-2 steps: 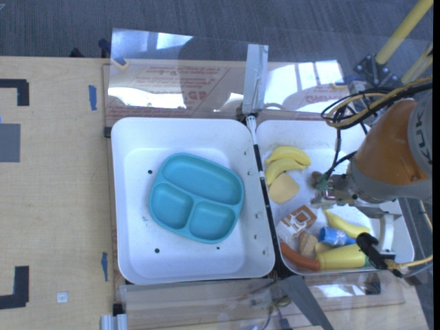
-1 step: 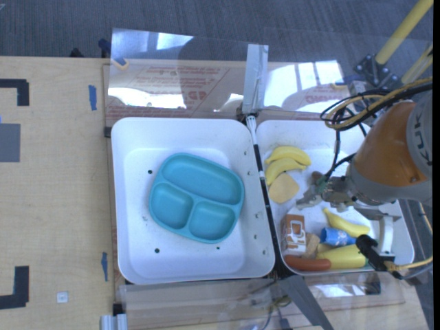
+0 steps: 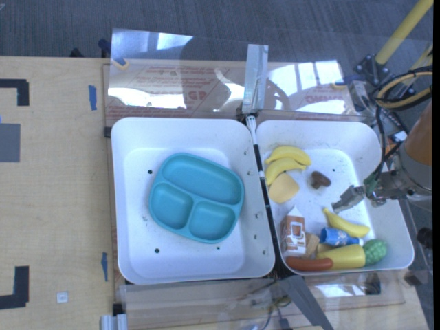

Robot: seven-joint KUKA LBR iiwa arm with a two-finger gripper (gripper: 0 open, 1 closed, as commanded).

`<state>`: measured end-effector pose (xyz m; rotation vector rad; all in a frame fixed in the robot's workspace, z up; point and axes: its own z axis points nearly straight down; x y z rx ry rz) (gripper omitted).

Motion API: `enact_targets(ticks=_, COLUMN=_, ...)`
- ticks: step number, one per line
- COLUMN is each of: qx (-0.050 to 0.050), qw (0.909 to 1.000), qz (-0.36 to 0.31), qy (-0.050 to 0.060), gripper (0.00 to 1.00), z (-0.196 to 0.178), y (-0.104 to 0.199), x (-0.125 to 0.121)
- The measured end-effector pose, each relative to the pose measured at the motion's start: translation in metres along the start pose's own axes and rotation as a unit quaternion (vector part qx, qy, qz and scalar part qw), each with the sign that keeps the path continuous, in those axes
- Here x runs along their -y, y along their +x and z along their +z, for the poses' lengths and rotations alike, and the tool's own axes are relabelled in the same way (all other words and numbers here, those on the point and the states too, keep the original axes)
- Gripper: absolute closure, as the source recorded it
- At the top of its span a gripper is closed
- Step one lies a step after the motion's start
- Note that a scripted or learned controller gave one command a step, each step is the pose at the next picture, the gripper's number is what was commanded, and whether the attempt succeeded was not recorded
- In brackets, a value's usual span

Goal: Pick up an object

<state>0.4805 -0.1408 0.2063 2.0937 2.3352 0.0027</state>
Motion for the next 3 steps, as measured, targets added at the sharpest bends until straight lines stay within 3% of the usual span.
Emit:
enact_targets(ticks=1, qx=0.000, qw=0.9985, qz=-0.054, qy=-0.002, gripper=0.00, z=0.119, y=-0.022, x=0.002)
enact_targets(ticks=2, qx=0.003, qw=0.9985, qz=-0.054, qy=-0.005, gripper=1.00, z=0.108, y=-0.023, x=0.000)
enact_targets(ticks=3, qx=-0.001, qw=0.9999, qz=0.017, qy=-0.002, gripper=1.00, z=-0.016, y=0.036, x=-0.006)
